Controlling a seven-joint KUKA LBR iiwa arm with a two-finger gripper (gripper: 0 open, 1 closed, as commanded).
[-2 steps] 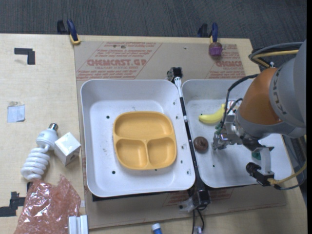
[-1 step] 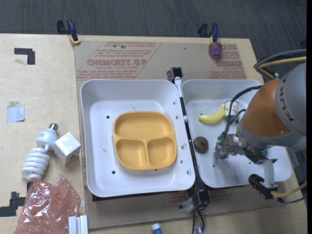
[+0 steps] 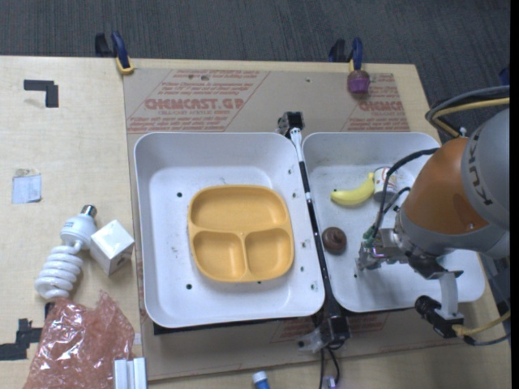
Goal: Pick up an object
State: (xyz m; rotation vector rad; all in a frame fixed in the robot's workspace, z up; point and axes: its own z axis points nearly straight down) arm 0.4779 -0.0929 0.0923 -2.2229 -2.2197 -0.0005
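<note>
A yellow banana (image 3: 354, 193) lies in the right bin (image 3: 405, 297), near its back left. A small brown round object (image 3: 333, 238) sits by that bin's left wall. My gripper (image 3: 371, 258) hangs low over the right bin's floor, just right of the brown object and in front of the banana. The grey and orange arm (image 3: 446, 201) covers the right half of that bin. I see nothing between the gripper and the bin floor.
The left bin (image 3: 162, 217) holds a yellow three-compartment tray (image 3: 241, 233). Left of the bins, on the bench, lie a spiral light bulb (image 3: 65, 258), a white cube (image 3: 112, 245) and a crumpled pink bag (image 3: 77, 343). A purple item (image 3: 358, 80) sits behind the right bin.
</note>
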